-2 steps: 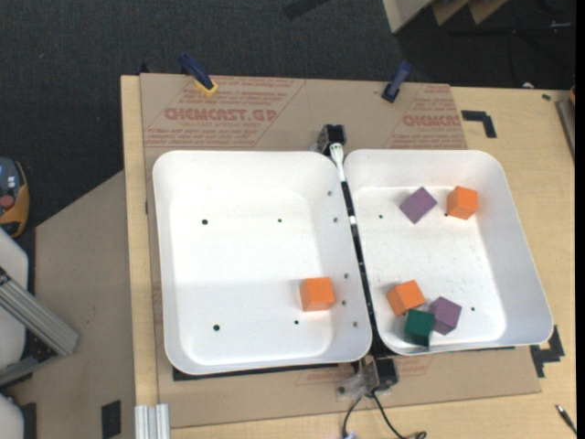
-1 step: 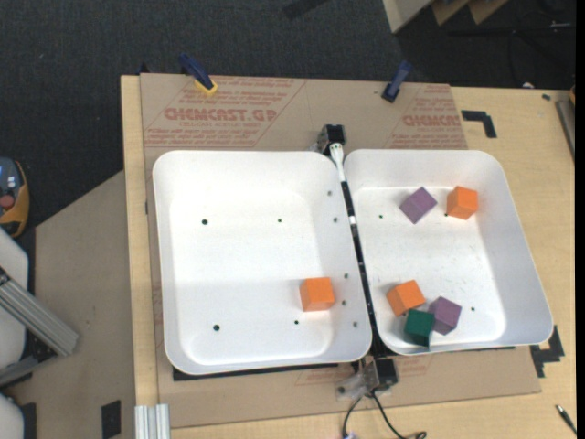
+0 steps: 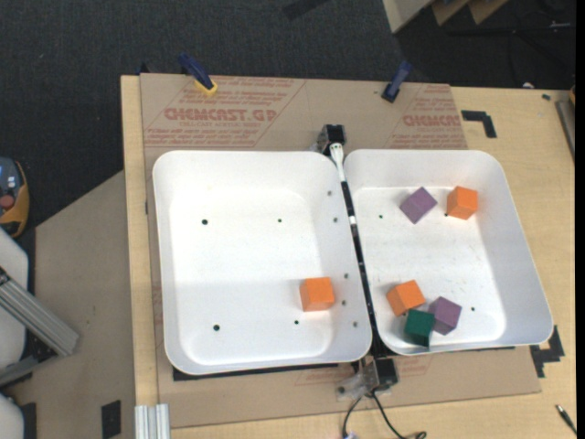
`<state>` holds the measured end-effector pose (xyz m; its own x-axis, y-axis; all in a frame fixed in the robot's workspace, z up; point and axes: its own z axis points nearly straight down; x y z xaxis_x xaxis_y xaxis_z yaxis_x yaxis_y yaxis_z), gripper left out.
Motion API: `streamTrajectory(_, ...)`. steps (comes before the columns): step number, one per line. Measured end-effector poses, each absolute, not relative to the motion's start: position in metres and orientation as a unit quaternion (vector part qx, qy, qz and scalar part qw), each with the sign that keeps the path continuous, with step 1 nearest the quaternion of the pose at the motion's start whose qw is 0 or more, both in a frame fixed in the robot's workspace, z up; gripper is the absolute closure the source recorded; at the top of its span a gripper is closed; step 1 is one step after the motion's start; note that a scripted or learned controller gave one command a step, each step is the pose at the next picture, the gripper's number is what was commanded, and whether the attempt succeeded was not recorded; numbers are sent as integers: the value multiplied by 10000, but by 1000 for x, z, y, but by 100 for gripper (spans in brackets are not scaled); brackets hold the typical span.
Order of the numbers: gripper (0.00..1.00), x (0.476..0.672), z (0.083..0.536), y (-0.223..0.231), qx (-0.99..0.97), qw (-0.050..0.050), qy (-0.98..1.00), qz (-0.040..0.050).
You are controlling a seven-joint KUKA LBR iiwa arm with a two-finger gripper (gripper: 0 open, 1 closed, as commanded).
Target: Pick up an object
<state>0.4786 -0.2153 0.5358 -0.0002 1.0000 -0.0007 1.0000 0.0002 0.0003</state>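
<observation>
Across the bench (image 3: 563, 199), seen from above at a slant, a brown cardboard sheet (image 3: 274, 108) with red lettering lies under two shallow white bins set side by side, their inner rims touching along the middle. A blue clamp (image 3: 196, 73) grips the far edge of the cardboard on the left of the picture, and a second blue clamp (image 3: 397, 81) grips it further to the right. A small black clip (image 3: 332, 138) sits at the far end of the seam between the bins, and another dark clip (image 3: 377, 373) with a trailing cable sits at the near end.

The left bin (image 3: 164, 245) holds one thing: a lone orange cube (image 3: 317, 294), resting on the floor of the bin near its near right corner, apart from the wall.

The right bin (image 3: 516, 245) holds five blocks in two groups, well apart from each other. Toward the far side, a far purple cube (image 3: 418, 204) lies near a far orange cube (image 3: 462, 202), with a narrow gap of white between them. Toward the near side, three blocks cluster close together: a near orange cube (image 3: 405, 297), a dark green cube (image 3: 420, 326) just in front of it and touching or nearly touching it, and a near purple cube (image 3: 445, 315) beside the green one on the right. The green cube sits close to the bin's near wall.

Dark carpet (image 3: 91, 26) surrounds the bench at the far and left sides.
</observation>
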Motion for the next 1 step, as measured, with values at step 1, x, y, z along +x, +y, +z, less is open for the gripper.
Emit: streamTrajectory(1,100,579,511,-197,7050,11,7092,2)
